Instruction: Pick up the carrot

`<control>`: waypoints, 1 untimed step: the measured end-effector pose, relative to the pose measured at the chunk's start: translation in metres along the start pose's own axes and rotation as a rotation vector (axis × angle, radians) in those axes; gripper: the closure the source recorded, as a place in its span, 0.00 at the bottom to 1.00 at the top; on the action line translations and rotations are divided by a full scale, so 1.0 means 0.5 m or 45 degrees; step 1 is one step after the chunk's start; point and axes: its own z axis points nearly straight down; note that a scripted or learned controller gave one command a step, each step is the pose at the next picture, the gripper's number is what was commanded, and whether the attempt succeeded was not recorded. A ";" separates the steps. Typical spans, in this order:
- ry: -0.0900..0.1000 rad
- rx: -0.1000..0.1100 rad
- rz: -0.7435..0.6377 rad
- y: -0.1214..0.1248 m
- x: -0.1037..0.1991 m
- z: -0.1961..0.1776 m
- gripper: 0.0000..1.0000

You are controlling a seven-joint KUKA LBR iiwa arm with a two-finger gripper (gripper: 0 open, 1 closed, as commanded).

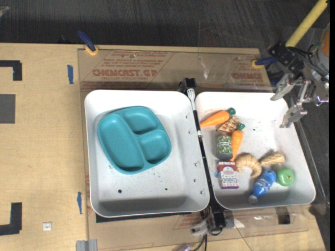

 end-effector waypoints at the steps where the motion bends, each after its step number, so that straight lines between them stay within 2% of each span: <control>1: -0.014 0.005 -0.089 0.075 0.067 0.276 0.00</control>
